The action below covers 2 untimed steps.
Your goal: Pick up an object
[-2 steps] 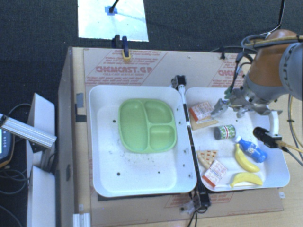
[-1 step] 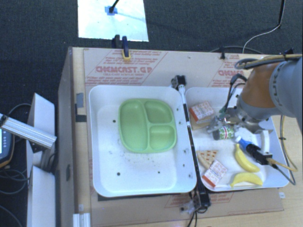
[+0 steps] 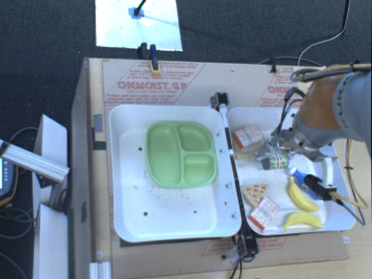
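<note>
2 shallow white bins sit side by side on the bench. The left bin (image 3: 131, 214) carries a green divided tray (image 3: 180, 154) near its centre. The right bin (image 3: 343, 214) carries 2 bananas: one banana (image 3: 301, 195) toward the right edge, another banana (image 3: 302, 220) at the near edge. A red-and-white packet (image 3: 248, 136) lies by the far left corner, a second packet (image 3: 264, 211) near the front left corner, a waffle-patterned wedge (image 3: 256, 192) just beside it. The gripper (image 3: 273, 153) hangs over a small can (image 3: 276, 161) mid-bin, beneath the grey arm (image 3: 337, 112).
</note>
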Each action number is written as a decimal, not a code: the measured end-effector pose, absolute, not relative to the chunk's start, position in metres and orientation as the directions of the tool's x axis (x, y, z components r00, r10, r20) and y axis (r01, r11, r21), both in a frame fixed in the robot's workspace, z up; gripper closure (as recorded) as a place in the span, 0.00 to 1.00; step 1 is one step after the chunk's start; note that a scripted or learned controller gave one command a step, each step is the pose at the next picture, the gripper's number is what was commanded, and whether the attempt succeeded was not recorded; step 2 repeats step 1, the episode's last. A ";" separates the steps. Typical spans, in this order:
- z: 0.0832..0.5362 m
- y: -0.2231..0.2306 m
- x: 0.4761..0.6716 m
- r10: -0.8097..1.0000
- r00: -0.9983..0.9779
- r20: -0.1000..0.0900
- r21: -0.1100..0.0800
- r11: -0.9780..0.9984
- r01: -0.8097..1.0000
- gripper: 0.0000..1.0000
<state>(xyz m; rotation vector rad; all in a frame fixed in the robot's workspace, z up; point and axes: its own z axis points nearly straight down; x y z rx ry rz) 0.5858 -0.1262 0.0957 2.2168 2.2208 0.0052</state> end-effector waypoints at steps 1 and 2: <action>0.185 -0.015 0.576 1.000 -0.005 0.002 0.004 0.005 1.000 1.00; 0.185 -0.015 0.576 1.000 -0.005 0.002 0.004 0.005 1.000 1.00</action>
